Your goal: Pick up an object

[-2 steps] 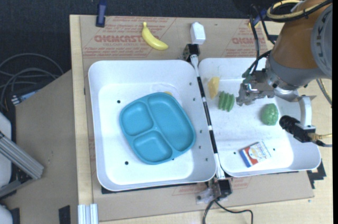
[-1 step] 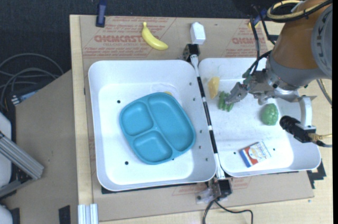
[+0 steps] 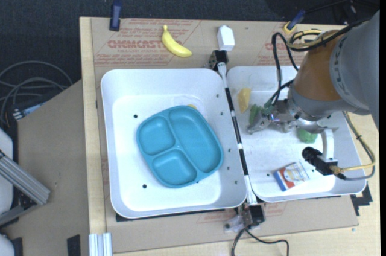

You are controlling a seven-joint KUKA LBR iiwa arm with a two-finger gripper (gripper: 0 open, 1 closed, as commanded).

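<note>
My gripper [image 3: 260, 121] is low in the right bin [image 3: 338, 188], near its left wall. Right at its tip lies a dark green object [image 3: 256, 110], and I cannot tell whether the two touch. A pale yellow object [image 3: 243, 98] sits just beyond that, against the divider. Partly under my wrist is a light green object [image 3: 307, 135]. A small red, white and blue packet [image 3: 291, 177] lies near the bin's front edge. The grey and orange arm [image 3: 329, 76] covers the bin's back right part.
The left bin [image 3: 120, 98] holds a blue divided plate [image 3: 178, 145]. On the cardboard behind the bins lie a banana [image 3: 175, 43], a white block [image 3: 226, 37] and a blue item [image 3: 116, 14]. Cables [image 3: 283, 55] hang along the arm.
</note>
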